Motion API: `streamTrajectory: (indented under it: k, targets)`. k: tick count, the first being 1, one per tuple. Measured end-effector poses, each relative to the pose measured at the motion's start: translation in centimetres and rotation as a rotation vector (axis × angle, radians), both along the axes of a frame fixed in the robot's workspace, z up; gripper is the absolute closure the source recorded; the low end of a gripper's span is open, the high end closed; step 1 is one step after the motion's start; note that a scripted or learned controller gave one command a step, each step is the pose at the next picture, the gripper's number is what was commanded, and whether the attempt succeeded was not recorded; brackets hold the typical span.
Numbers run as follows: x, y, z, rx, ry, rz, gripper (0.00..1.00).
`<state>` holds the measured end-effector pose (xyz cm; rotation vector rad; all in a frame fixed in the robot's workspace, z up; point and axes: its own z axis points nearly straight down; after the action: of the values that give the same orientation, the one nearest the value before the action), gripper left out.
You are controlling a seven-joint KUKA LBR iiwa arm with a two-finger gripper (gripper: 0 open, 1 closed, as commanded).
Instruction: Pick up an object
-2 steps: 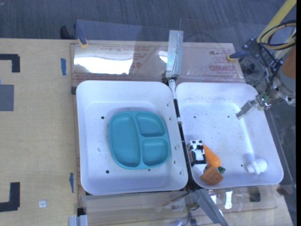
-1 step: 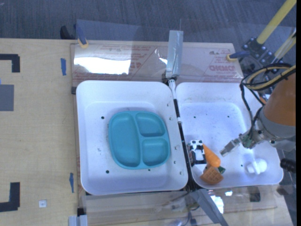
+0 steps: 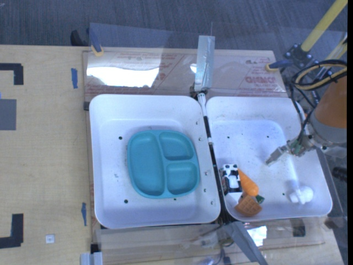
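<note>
My gripper (image 3: 282, 167) hangs over the right part of the right bin (image 3: 259, 120), reaching in from the right under the orange band (image 3: 335, 108). Its fingers look spread, one grey finger (image 3: 273, 156) pointing left and a paler one pointing down, with nothing between them. A small white object (image 3: 300, 194) lies just below the gripper near the bin's right wall. At the bin's front left are a black-and-white toy (image 3: 230, 178), an orange carrot-like piece (image 3: 249, 185) and a tan waffle-like piece (image 3: 249, 205), well to the left of the gripper.
A teal divided plate (image 3: 163, 162) lies in the middle of the left bin (image 3: 110, 120). A ridge separates the two bins. Cables and a yellow bar stand at the back right, beyond the right bin.
</note>
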<state>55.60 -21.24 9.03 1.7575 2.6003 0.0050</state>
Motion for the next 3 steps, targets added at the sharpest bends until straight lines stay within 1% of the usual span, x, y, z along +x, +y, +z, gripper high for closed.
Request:
streamTrajectory:
  k: [1,2,3]
  targets:
    - [-7.0,-1.3,5.0,-0.003,0.001,0.006,0.0]
    - [-7.6,6.0,4.7,0.001,0.005,0.075,0.0]
    - [-6.7,10.3,2.0,-0.008,0.001,0.137,0.0]
